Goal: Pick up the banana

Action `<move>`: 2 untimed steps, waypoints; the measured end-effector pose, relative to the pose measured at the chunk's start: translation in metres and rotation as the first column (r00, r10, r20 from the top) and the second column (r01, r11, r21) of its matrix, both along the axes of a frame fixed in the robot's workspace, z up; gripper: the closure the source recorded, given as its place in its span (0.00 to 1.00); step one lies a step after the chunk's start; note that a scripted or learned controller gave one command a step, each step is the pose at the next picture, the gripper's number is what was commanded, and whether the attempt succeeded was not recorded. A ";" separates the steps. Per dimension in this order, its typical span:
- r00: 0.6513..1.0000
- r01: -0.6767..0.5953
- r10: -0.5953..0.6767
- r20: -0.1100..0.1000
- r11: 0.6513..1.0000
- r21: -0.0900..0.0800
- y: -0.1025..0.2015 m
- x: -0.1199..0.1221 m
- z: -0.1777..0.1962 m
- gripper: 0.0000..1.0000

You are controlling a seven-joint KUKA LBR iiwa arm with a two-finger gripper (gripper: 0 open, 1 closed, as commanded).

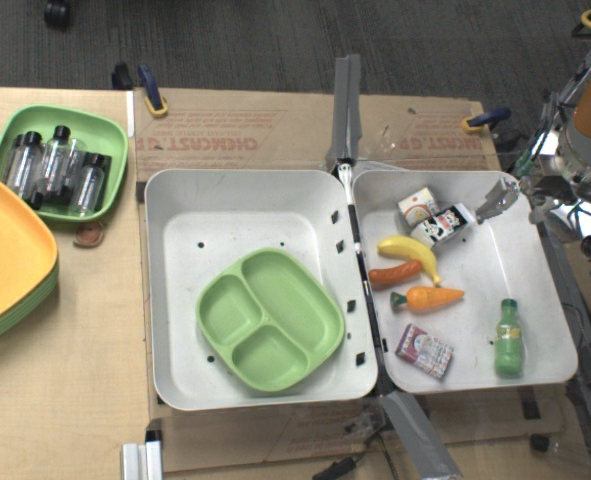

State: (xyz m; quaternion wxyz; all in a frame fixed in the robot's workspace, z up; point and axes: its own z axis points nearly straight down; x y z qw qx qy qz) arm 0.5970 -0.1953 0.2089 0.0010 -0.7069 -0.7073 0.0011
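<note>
Banana lying in the right bin, touching the red sausage thing, carrot just below. Pincer up near the bin's top right edge, prob lining up an approach. Can't tell if open or closed tbh. Nothing grabbed yet.

We see the arm coming in from the right edge of the view, its orange band high near the upper right corner. Our gripper hangs over the right bin, close to its far right corner, pointing leftward and down. We cannot make out how its tip is set.
</note>
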 end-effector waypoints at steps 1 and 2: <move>1.000 0.020 -0.019 0.024 1.000 -0.005 0.054 -0.013 -0.107 0.00; 0.999 0.023 -0.023 0.024 1.000 -0.005 0.053 -0.013 -0.098 1.00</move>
